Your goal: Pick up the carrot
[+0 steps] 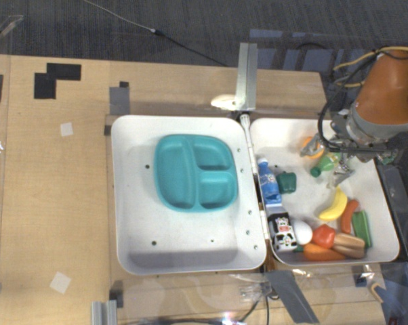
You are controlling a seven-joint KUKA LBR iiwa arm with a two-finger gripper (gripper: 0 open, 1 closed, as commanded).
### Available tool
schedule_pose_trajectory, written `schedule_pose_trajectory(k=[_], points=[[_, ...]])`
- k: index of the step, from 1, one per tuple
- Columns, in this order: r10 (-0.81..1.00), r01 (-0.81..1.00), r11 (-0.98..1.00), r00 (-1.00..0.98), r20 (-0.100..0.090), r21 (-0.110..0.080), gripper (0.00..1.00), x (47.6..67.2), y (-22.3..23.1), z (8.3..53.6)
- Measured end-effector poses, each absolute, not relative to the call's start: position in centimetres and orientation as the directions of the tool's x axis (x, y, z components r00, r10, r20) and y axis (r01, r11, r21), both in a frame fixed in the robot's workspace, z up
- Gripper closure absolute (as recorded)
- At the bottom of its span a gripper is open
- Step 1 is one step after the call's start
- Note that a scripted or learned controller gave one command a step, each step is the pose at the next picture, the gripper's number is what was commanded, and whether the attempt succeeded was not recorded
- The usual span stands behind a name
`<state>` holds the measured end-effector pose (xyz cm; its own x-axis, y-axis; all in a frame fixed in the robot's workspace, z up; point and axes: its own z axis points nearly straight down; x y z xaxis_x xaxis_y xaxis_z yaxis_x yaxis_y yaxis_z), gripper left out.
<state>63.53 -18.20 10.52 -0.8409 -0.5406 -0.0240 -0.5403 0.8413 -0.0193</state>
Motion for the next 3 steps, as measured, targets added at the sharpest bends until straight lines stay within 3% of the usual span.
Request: schedule_pose_trajectory(k=[1,2,3], points=[[-0.540,-0.540,0.842,-0.842,-0.016,-0.015,0.00,67.4,-16.7,9.3],[-0.539,-0.539,0.842,-0.842,-0.028,-0.023,1.00,67.8,-16.7,10.9],[-0.453,-0.453,0.891,-0.891,-0.016,-0.007,1.00,61.9,-10.5,16.8]])
